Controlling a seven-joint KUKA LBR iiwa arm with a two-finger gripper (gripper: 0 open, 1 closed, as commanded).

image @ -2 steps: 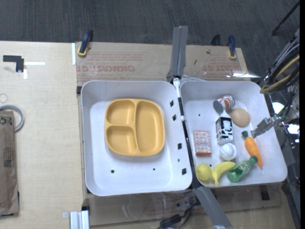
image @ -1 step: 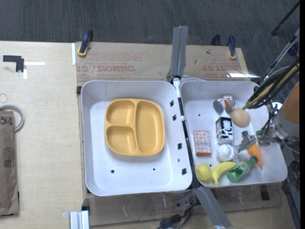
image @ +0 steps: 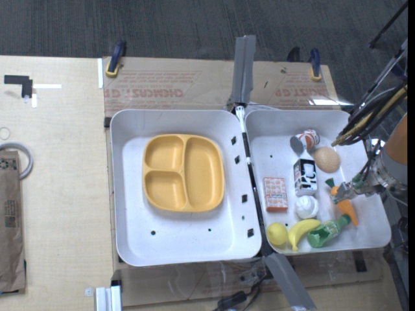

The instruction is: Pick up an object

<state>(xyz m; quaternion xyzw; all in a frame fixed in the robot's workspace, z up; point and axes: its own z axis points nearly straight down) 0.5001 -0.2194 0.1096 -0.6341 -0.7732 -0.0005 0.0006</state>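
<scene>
The right bin (image: 272,135) holds several small items. There is a red-and-white can (image: 307,137), a tan egg-shaped thing (image: 326,159), a black-and-white carton (image: 305,176) and an orange-red box (image: 275,194). Nearer the front are a white lump (image: 306,207), a lemon (image: 277,234), a banana (image: 301,230), a green bottle (image: 328,232) and an orange carrot (image: 347,210). My gripper (image: 343,190) reaches in from the right, low over the bin's right side. It hangs just above the carrot and to the right of the carton. Nothing shows as lifted.
The left bin (image: 130,193) carries a yellow divided plate (image: 184,172). A grey divider bar (image: 244,70) runs between the bins at the back. Black cables (image: 369,112) slant over the right bin's far right corner. A brown bag (image: 11,219) lies at the far left.
</scene>
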